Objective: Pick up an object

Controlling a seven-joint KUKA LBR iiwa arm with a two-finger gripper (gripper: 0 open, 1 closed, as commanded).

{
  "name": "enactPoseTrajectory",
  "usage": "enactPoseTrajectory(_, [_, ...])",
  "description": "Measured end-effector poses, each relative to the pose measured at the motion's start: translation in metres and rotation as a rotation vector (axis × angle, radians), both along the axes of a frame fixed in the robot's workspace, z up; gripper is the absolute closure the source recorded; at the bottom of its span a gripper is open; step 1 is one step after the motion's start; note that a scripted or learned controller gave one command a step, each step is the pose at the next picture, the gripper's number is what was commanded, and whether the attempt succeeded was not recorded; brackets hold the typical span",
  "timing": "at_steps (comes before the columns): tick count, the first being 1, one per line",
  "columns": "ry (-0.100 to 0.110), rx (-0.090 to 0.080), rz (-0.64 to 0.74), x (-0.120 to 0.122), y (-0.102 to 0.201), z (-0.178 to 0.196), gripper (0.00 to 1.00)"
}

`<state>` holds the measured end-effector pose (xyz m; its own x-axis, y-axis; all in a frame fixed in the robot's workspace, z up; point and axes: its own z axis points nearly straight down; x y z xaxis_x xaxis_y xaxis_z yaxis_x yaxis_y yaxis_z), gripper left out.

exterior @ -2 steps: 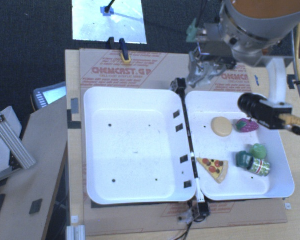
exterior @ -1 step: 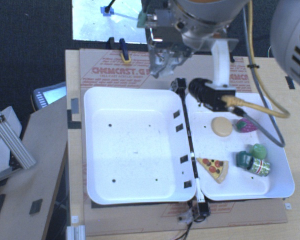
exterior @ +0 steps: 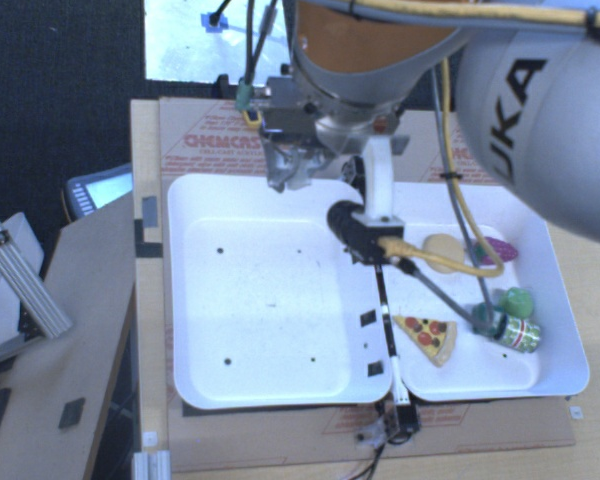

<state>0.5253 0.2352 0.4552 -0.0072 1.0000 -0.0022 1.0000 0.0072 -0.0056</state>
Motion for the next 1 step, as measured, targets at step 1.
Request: enactPoseTrajectory(1, [-0.008, 0.005, 0.000, -0.0346, -0.0008, 0.0307, 1.00])
